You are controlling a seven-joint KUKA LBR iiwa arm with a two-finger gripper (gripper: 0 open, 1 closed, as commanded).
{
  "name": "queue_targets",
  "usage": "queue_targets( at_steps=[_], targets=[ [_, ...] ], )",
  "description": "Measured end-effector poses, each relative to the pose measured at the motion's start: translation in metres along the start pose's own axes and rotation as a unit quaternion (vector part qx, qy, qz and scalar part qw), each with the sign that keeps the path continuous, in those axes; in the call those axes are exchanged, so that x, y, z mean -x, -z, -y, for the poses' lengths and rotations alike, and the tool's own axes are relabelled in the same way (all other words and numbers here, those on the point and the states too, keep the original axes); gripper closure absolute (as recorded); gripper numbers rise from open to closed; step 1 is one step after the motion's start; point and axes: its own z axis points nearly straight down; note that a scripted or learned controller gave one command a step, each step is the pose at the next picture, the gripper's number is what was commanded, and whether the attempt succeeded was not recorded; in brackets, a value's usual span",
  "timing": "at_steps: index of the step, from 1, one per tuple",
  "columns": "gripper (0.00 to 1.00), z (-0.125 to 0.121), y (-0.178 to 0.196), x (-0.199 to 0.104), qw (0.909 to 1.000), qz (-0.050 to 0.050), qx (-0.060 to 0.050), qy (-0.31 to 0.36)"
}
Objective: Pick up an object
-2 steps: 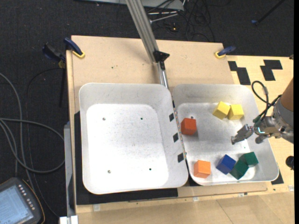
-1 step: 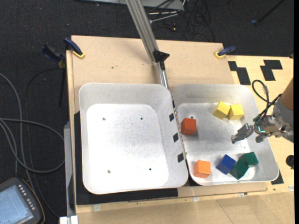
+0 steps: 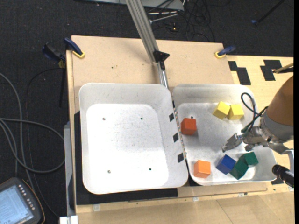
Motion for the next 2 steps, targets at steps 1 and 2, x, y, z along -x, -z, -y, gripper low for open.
queue_targets(
  at_steps=[1, 2],
  targets=[
    [0.00, -0.001, -0.038, 0.000, 1.0000, 0.002, 0.003, 0.000],
    [1.00, -0.001, -0.026, 0.000, 1.0000, 0.001, 0.005, 0.000]
  ],
)
